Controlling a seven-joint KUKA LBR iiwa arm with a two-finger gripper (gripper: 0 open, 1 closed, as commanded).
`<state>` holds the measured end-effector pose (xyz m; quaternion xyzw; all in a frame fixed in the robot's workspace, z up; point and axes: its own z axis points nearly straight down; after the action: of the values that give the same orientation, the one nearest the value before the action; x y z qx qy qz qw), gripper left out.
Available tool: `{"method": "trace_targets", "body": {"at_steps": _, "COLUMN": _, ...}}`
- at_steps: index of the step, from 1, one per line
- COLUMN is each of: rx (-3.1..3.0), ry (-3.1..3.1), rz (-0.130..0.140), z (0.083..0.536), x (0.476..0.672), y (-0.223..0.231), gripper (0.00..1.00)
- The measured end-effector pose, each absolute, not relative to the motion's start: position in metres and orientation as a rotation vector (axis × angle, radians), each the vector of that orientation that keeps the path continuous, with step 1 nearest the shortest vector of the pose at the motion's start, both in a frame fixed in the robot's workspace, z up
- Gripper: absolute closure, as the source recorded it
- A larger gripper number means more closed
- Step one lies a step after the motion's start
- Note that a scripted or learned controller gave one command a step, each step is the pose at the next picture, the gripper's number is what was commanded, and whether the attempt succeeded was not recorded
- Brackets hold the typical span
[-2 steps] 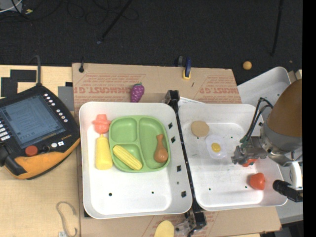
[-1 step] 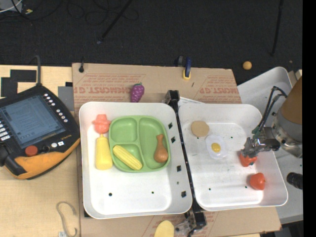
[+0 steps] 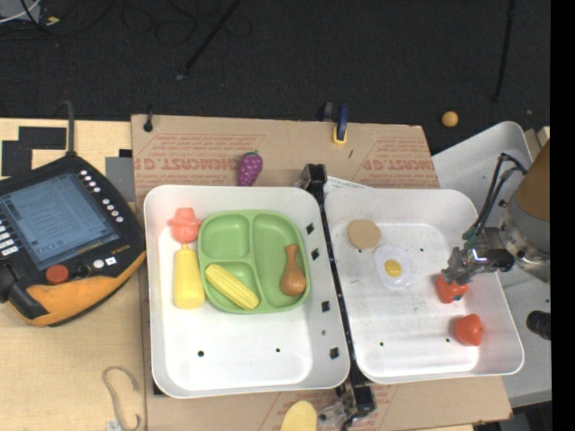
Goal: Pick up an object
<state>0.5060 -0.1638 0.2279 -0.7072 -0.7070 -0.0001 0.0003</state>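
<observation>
While the pincer [image 3: 454,275] is sitting low in the right bin [image 3: 490,353], the job is looking abt half done, I think: it is right on a small red toy [image 3: 449,290], w/ nothing lifted yet. Can't tell if the toy is really gripped or how wide the pincer is. Still to do: grip and lift. The arm [image 3: 530,223] is reaching in from the right, bending down at the wrist. Another red toy [image 3: 467,329] is lying near, closer to the bin's front edge.
</observation>
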Motion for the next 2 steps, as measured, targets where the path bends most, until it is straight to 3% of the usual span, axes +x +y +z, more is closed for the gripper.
{"method": "trace_targets", "body": {"at_steps": 2, "rx": -2.216, "ry": -2.223, "rz": 0.000, "z": 0.222, "x": 0.523, "y": -0.066, "gripper": 1.00}}
